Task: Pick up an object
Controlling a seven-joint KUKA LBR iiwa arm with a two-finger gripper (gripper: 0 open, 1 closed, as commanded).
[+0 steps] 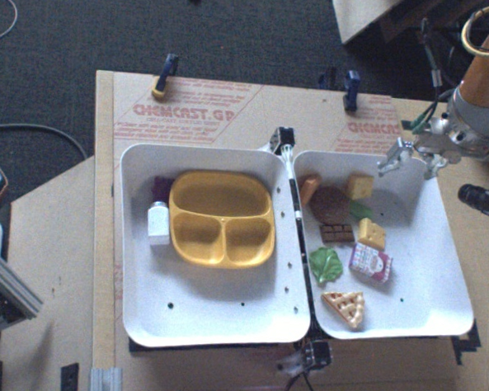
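Note:
My gripper [412, 162] hangs open over the far right corner of the right bin [438, 268], with nothing between its fingers. Below and left of it in that bin lie a yellow cheese cube [360, 187], a brown patty [331, 204], an orange piece [309, 188] and a small green piece [361, 211]. Nearer the front are a chocolate bar [337, 233], a cheese wedge [371, 233], a pink carton [371, 262], a lettuce leaf [325, 264] and a waffle slice [343, 307].
The left bin [205, 304] holds a yellow divided plate [222, 218], a white bottle [158, 222] and a purple item [161, 185]. Two clamps [163, 76] [351, 88] stand on the board's far edge. A ridge with a black clip [283, 138] separates the bins.

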